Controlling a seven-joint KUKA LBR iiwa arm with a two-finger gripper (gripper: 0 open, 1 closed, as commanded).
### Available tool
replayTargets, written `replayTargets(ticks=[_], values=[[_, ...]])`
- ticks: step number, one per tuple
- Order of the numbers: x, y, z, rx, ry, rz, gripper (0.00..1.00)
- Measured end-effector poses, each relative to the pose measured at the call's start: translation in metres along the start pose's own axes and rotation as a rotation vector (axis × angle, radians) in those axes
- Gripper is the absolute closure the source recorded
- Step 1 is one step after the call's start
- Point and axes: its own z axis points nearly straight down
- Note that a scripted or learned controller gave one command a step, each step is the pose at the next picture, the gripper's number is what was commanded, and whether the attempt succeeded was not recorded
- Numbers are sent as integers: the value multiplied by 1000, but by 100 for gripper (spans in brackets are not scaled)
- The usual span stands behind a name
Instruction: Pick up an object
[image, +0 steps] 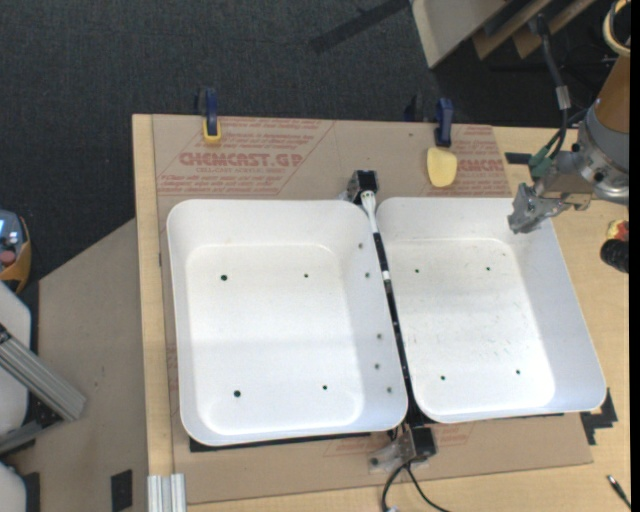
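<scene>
the gripper (527, 215) hangs at about two o'clock in the view, over the far right corner of the right bin (560, 300). whether its claw is open or closed cannot be told from here, and nothing shows between its tips. the one loose thing is a small pale yellow object (442, 166), lying on the brown board (300, 150) at about one o'clock, outside both bins and just behind the right one, below a blue clamp (443, 120). its long axis runs twelve to six, with the rounded end toward six. the left bin (180, 300) sits beside the right bin, with a black strip (385, 285) between them.
</scene>
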Motion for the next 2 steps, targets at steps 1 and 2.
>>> replayTargets(ticks=[1,2], values=[[-92,16,-54,-14,-11,12,100],[-47,10,22,0,-1,5,100]])
